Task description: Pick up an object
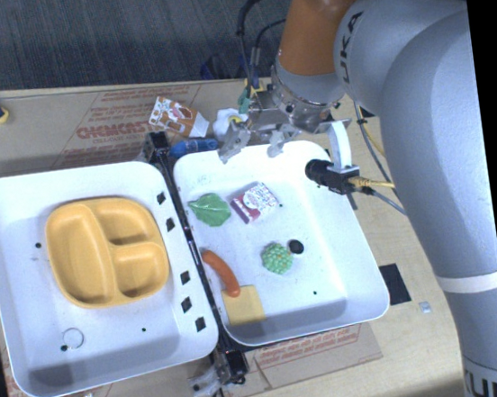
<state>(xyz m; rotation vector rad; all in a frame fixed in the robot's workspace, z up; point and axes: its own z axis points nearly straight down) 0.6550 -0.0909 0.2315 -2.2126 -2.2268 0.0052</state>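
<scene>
I see the arm [397, 83] reaching in from three o'clock, its orange band up at about one o'clock, wrist bent down over the far rim of the right bin [351, 252]. The gripper [249, 147] hangs at the bin's twelve o'clock edge with its two fingers [227, 149] spread well apart and nothing between them.

In the right bin I count five loose things. A green leaf-shaped piece [211, 210] lies toward ten o'clock, and a red-and-white packet [255, 201] sits just beside it toward the bin's middle. A green dotted ball [276, 258] rests near the centre with a small black disc [295, 248] touching or nearly touching its two o'clock side; I cannot tell which. An orange sausage-shaped piece [221, 272] lies along the left wall, and a yellow block [243, 303] sits at seven o'clock, just below it.

The left bin [24, 359] holds a yellow divided tray [105, 250], lying flat near its middle.
</scene>
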